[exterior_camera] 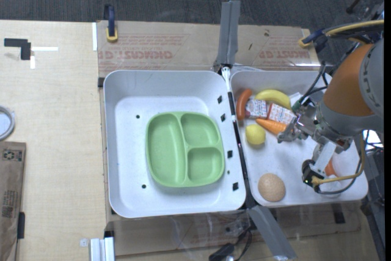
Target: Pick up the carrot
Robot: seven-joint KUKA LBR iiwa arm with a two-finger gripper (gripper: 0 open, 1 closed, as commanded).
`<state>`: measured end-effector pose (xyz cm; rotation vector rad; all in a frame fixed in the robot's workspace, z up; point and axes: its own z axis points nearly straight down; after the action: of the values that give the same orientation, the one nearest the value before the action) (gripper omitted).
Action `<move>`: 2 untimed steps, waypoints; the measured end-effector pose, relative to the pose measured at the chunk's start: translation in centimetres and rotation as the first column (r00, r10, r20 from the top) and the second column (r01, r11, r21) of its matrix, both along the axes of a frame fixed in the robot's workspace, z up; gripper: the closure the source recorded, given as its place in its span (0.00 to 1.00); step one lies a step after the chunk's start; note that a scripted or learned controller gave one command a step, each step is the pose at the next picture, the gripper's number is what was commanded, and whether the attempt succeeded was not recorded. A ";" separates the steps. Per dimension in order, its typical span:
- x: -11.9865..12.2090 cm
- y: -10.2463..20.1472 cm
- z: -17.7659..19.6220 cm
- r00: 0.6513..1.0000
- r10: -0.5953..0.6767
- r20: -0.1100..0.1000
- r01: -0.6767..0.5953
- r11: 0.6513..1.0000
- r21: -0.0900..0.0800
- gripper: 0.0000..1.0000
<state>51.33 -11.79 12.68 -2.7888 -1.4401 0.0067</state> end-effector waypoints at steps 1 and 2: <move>3.2 1.5 -3.7 0.999 -0.045 0.000 0.045 0.999 -0.001 0.00; 3.1 1.4 -2.9 0.999 -0.043 -0.003 0.043 0.999 -0.002 1.00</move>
<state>54.44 -10.39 9.82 -2.8186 -1.3799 0.0125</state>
